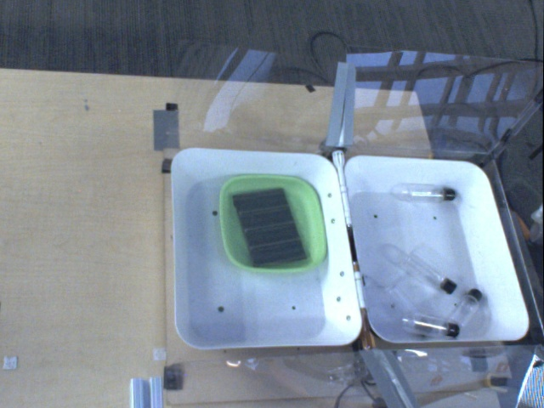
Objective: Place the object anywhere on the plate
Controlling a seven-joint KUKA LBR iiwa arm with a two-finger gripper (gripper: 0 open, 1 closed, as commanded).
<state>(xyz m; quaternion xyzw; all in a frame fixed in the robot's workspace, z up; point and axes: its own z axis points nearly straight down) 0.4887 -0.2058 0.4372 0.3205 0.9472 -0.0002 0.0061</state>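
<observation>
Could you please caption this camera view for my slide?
Dark block on green plate in left bin; clear tubes in right bin.

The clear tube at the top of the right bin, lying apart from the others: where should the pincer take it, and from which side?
Probably mid-barrel, coming straight down. The tube lies flat and nearly level across the right bin, its dark cap at the right end, with bare floor all round it. Set the fingers across its narrow width; the clear barrel may be slippery, so avoid the ends.
</observation>
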